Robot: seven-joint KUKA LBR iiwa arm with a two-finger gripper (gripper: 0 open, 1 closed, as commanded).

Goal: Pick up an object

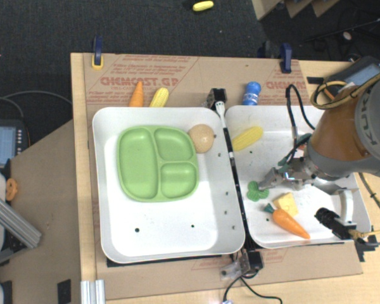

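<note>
My tool (284, 175) is down inside the right bin (272, 151), about mid-bin, w/ my arm (342, 138) coming in over the bin's right side. Can't tell from this angle whether the tool is spread or pressed together, and nothing visibly sits in it. Pickable stuff in the right bin: a yellow corn cob (247, 138) in the upper-left part, lying at a slant; a small green toy piece (258, 190) at the bin's left-centre, just below-left of the tool, too small to ID properly; a yellow cheese wedge (287, 204) in the lower-middle, near the tool but apart from it; and an orange carrot (290, 223) right below the wedge, tip pointing to the bin's lower-right, prob. touching the wedge. Left of the right bin, the other bin (164, 223) carries a green divided plate (157, 162) and a tan ball (202, 137) at the plate's corner nearest the right bin. Above the right bin's top edge, on the tabletop (177, 75), stands a blue bottle (252, 94); further left along the same strip lie a 2nd carrot (136, 95) and a yellow piece (159, 97) side by side.
</note>
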